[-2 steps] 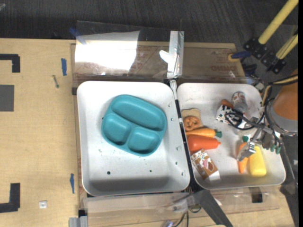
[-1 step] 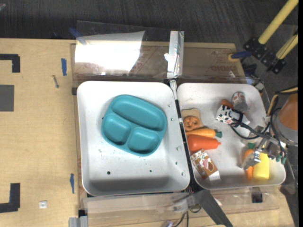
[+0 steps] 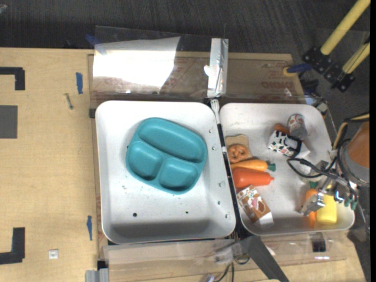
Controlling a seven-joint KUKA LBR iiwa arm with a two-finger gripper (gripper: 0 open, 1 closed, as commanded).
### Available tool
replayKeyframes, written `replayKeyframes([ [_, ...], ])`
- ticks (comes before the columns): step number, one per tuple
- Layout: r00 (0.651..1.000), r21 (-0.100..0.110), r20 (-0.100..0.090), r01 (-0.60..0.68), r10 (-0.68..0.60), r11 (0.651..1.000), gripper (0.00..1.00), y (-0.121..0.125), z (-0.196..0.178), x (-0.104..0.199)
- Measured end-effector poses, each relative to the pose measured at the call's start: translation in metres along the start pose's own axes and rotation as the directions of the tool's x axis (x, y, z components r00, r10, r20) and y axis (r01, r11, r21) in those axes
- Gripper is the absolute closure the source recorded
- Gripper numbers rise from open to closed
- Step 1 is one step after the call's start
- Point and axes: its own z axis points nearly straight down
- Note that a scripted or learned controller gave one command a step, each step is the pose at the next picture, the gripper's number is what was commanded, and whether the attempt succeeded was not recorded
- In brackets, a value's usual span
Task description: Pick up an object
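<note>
Claw (image 3: 320,200) low in right bin (image 3: 267,113), near front right corner, amid black cables; open or clenched: cannot tell. Just beside it, yellow block (image 3: 328,211) and small orange piece (image 3: 310,217). Along left wall of same bin: pretzel card (image 3: 237,150), toy carrot (image 3: 252,165), red-orange toy (image 3: 252,178), snack box (image 3: 254,204). Black-and-white toy (image 3: 282,142) toward far side. Left bin (image 3: 117,210) holding teal divided plate (image 3: 166,153).

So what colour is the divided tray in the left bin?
Teal blue: the divided tray shows clearly in the camera view, lying in the left bin.
</note>
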Motion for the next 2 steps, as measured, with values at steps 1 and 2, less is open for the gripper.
replayKeyframes([
  [1,0.966,-0.002,-0.009,0.259,-0.259,0.966,0.00,-0.001,-0.037,0.003],
  [2,0.978,-0.001,-0.008,0.210,-0.210,0.978,0.00,-0.001,0.000,0.002],
])
